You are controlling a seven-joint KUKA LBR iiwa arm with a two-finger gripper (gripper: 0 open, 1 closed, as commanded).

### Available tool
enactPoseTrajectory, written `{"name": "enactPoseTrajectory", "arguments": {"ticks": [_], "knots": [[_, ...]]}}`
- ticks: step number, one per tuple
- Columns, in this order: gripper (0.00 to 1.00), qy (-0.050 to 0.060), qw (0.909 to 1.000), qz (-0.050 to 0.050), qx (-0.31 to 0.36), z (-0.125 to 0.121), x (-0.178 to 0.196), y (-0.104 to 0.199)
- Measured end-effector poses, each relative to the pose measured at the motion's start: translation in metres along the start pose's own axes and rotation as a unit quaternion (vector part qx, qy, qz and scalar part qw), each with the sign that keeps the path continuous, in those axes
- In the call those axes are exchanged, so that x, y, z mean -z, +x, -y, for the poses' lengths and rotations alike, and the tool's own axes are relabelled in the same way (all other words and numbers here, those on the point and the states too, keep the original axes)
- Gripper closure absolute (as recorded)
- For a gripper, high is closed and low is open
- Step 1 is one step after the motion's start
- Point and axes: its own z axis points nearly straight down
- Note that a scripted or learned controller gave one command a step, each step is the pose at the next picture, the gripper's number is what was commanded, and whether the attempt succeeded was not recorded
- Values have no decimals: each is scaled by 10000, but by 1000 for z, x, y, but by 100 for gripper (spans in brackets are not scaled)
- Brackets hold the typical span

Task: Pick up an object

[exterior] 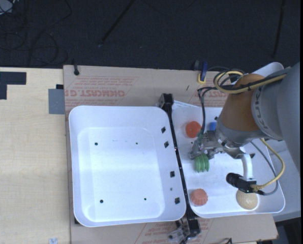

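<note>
Pale worktop (24, 151) carries 2 white bins. Green toy (201, 163) lies in the right bin (273, 202), just below the claw (205, 147) and touching its tips, long axis running away from the divider (174, 156). Whether the claw is spread, I cannot tell. Orange ball (192, 129) sits above the toy, another (199, 197) below.

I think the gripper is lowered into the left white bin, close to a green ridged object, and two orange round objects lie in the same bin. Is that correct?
Not quite: it is the right white bin, not the left. The camera view shows the gripper lowered there, close to the green ridged object, with two orange round objects in the same bin.
</note>
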Motion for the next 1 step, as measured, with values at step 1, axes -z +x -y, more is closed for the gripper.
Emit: {"name": "enactPoseTrajectory", "arguments": {"ticks": [1], "knots": [[100, -68, 9999, -14, 91, -13, 97, 103]]}}
